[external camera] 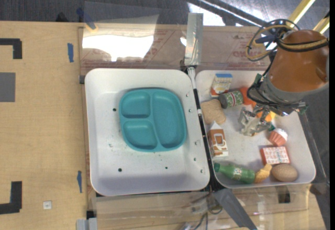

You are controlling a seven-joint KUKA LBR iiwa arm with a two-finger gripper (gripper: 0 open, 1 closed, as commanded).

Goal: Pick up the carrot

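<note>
Right bin (309, 171), front edge: one green bottle (235, 173), one brown potato (284, 172). Behind them, one red-and-white box (275, 155). Mid-bin, the gripper (252, 123) hung low over the floor; whether the claw stood apart or together could not be told. Carrot (268, 116) just beside it on the right, mostly hidden under the wrist, only an orange sliver showing; long axis and heading unreadable. Left bin (99, 166): one teal plate (153, 119).
</note>
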